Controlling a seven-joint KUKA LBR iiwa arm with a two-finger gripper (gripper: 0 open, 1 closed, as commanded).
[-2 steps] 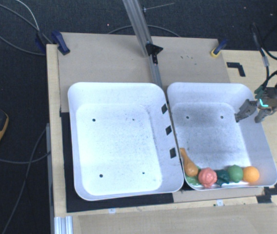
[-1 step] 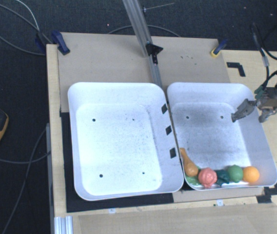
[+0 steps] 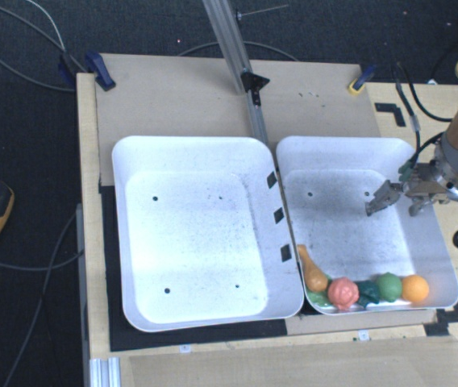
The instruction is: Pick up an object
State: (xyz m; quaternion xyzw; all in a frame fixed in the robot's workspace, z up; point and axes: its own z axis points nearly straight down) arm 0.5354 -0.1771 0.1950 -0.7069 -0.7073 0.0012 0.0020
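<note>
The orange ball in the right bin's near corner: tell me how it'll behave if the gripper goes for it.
The orange ball looks round and smooth, so it will probably roll or squirt aside if pinched off-centre. It sits against the right bin wall beside a green ball, which may crowd the gripper. It is likely light.

Four toys line the right bin's [image 3: 358,147] near wall: orange carrot [image 3: 310,270] slanting by the left corner, then pink ball [image 3: 343,293], green ball [image 3: 389,286], orange ball [image 3: 415,288]. All resting, close together.
</note>
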